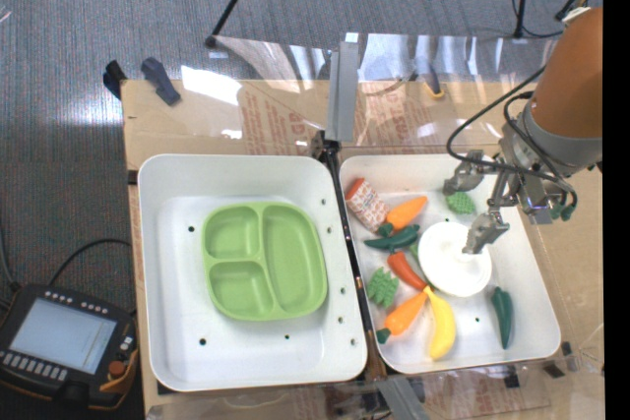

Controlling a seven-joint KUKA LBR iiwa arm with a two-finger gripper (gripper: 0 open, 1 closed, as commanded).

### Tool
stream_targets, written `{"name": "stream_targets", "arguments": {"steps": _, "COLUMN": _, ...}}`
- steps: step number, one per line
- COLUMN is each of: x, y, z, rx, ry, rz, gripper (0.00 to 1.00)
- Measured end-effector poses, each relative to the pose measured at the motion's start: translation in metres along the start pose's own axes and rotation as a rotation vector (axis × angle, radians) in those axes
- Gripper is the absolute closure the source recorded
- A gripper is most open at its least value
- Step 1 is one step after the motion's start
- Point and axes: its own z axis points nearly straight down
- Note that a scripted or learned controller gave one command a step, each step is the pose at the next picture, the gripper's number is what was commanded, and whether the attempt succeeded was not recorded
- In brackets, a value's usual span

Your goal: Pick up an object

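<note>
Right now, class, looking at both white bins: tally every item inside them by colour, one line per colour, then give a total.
Green: 5 (divided tray, broccoli, leafy piece, two peppers)
Orange: 2 (carrots)
Red: 1 (chilli)
Yellow: 1 (banana)
White: 1 (plate)
Red-and-white: 1 (packet)
Total: 11

Open pincer (473, 208) above white plate (454, 261) — toy vegetables around, right bin (532, 261)
</note>
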Motion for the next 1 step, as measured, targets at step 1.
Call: {"name": "stream_targets", "arguments": {"steps": 1, "x": -0.0164, "y": -0.0094, "z": 0.1484, "rx": 0.0, "ry": 0.004, "rz": 0.151, "gripper": 0.0}}
